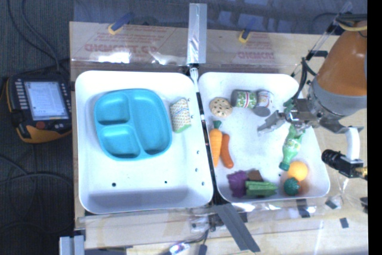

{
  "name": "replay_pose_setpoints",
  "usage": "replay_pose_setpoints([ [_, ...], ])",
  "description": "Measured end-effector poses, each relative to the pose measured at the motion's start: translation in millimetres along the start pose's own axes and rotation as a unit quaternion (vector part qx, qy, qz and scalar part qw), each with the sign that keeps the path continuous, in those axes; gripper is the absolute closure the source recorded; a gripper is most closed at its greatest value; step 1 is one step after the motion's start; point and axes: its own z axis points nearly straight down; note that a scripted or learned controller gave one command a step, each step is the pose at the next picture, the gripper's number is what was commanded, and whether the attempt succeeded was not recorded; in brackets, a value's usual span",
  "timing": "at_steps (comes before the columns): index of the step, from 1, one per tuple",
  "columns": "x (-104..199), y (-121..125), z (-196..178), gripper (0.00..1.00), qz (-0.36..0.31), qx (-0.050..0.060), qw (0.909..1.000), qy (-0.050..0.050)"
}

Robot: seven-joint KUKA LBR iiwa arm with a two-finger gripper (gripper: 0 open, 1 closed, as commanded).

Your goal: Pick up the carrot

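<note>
From the overhead camera I take the carrot [215, 141] as my landmark: it lies in the right bin [271, 82], hard against that bin's left wall, running lengthwise with its green top pointing away from the near rim. Touching its right side is a slimmer red-orange piece [227, 153] that looks like a chilli or a second carrot, and I would not want to catch that by mistake. Just beyond the carrot's top sits a speckled cookie [220, 107], and further right of that a green can [245, 98] on its side. Nearer the rim than the carrot's tip are purple grapes [237, 180] and a dark green vegetable [260, 188].

The gripper [280, 119] hangs well to the right of the carrot, above the bin's right half, next to a green bottle [291, 147]. Its fingers look spread, with nothing between them, though the dark linkage makes that hard to read.

My judgement is that the reach has not yet begun. To do it well I would carry the gripper left across the bin at height, turn the fingers to straddle the carrot across its width, and come down at the thick middle. The wall on one side and the red piece on the other leave little room, so one finger has to slip into the seam between carrot and neighbour.
</note>
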Motion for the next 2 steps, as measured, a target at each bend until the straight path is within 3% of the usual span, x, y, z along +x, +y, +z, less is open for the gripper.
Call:
replay_pose_setpoints([
  [1, -63, -25, 113, 0.0, 0.002, -0.007, 1.0, 0.004],
  [2, 14, -10, 119, 0.0, -0.024, -0.012, 0.9996, -0.003],
])
